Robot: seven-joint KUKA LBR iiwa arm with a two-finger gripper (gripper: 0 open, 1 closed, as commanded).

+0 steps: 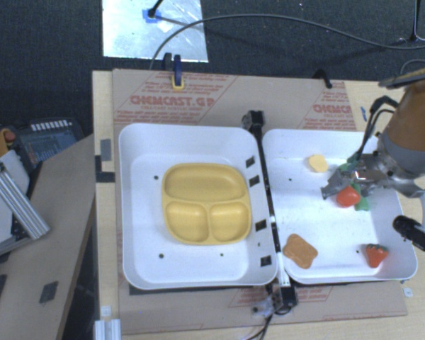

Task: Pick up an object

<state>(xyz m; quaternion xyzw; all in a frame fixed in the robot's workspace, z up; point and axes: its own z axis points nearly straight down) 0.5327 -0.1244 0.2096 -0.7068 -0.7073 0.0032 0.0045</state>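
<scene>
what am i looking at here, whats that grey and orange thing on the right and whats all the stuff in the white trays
One camera looks down at a slant on a bench with two shallow white bins. The grey and orange thing is a robot arm reaching in from the right; its claw sits low over a red and green toy vegetable in the right bin. I can't tell whether it grips it. That bin also has a small yellow piece, a tan cracker-like piece and another red toy. The left bin holds a yellow divided plate.
</scene>
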